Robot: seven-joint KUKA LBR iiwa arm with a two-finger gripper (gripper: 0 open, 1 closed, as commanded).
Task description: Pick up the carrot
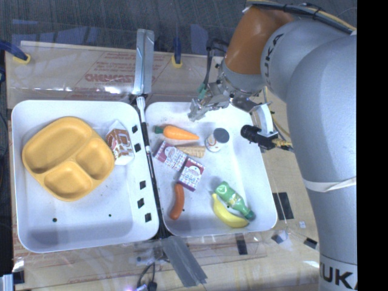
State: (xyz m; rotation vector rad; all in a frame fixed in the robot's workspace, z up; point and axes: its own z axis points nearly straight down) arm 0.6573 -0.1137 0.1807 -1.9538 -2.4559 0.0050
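The gripper (203,106) hangs over the right bin's (257,180) far edge; I cannot tell how it is set. The carrot (177,133) lies just below it in that bin. The left bin (79,223) holds a yellow tray (66,156). Both sit on a wooden bench (79,71).

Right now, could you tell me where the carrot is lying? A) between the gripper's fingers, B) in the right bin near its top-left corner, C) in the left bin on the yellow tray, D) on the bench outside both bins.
B: the carrot lies flat in the right bin near its top-left corner, just beyond the small cartons, with the gripper above and to its right, apart from it.
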